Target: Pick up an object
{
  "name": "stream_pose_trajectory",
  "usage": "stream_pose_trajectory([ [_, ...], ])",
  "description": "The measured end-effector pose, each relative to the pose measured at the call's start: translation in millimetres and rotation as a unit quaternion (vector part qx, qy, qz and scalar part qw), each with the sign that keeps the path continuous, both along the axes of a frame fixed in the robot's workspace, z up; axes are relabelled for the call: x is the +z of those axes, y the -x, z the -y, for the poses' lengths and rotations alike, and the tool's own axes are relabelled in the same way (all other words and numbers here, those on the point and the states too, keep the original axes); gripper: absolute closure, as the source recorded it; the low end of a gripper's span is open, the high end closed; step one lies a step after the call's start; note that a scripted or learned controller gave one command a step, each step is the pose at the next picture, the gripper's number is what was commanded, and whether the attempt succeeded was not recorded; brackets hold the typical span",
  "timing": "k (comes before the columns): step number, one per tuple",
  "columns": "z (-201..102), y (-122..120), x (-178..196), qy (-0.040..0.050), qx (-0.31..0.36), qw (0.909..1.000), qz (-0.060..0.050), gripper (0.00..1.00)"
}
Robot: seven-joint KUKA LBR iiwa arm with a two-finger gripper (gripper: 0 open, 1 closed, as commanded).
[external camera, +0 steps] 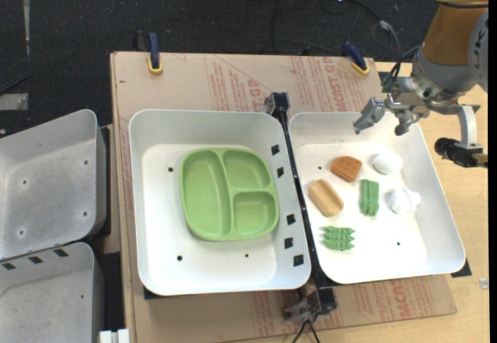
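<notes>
Right white bin (435, 256) holds 6 items: tan hot-dog bun (325, 198), brown waffle-like piece (346, 169), green pea pods (369, 197), green bumpy pod (338, 237), 2 white lumps (384, 164) (401, 200). Two-finger gripper (386, 118) hovers above the bin's far edge, fingers spread, gripping nothing. Left white bin (155, 256) holds a green 3-compartment plastic plate (229, 193).

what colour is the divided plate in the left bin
Light green; the divided plate shows plainly in the camera view.
</notes>
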State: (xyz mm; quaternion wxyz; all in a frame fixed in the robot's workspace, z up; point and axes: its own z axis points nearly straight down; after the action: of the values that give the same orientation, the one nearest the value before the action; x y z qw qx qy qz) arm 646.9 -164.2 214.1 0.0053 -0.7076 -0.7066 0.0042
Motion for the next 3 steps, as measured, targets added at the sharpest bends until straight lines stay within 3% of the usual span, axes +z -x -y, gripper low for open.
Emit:
stream_pose_trajectory([
  [1,0,-3,9,0.0012,0.001,1.0000,0.007,0.00],
  [3,-4,6,-97,0.0002,0.002,1.0000,0.004,0.00],
])
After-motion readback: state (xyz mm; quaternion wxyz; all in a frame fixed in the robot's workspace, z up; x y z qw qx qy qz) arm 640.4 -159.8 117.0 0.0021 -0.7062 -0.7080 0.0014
